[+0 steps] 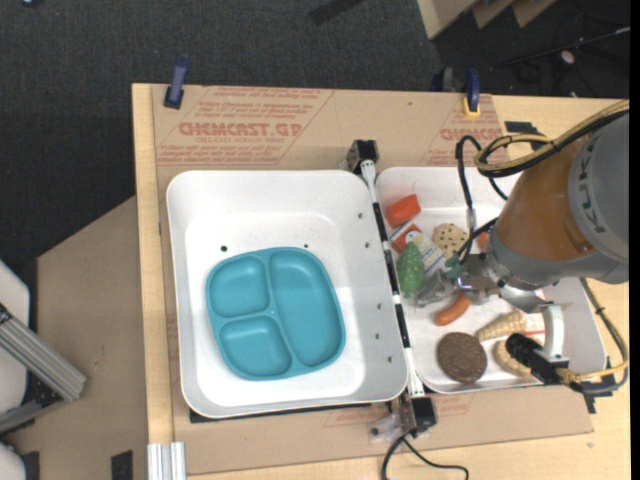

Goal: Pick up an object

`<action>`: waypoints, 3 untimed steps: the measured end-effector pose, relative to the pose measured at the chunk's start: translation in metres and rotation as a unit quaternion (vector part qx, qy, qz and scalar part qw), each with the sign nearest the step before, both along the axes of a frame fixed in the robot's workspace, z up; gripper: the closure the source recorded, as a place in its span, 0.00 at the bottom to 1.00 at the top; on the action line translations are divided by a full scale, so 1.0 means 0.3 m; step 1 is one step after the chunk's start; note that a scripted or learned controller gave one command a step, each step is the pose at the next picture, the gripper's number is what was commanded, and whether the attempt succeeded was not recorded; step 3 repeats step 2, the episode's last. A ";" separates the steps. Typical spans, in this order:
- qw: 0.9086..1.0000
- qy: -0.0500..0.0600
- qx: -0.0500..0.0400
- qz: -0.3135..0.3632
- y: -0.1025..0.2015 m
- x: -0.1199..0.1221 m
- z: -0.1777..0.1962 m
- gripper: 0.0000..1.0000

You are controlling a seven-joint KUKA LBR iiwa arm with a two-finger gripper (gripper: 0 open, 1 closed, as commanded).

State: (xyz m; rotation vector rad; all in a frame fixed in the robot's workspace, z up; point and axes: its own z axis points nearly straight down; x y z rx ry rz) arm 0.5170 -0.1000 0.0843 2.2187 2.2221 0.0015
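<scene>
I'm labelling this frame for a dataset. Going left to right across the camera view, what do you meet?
Blue clamp → teal divided plate → black clip between the bins → green toy → brown round disc → arm's orange band.

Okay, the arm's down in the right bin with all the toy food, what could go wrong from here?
1. The small items are crowded: the green leafy toy, the orange sausage-shaped piece and the speckled round cookie lie close together beside the gripper, so a grasp may nudge or catch a neighbour.
2. The arm's wrist covers the middle of the right white bin, hiding the grasp from this camera.
</scene>
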 end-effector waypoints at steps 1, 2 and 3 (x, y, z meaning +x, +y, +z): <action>1.000 -0.001 0.000 -0.001 -0.003 0.000 0.034 1.00; 1.000 -0.004 0.001 0.003 0.192 0.047 0.354 1.00; 1.000 -0.004 0.001 0.003 0.192 0.047 0.354 1.00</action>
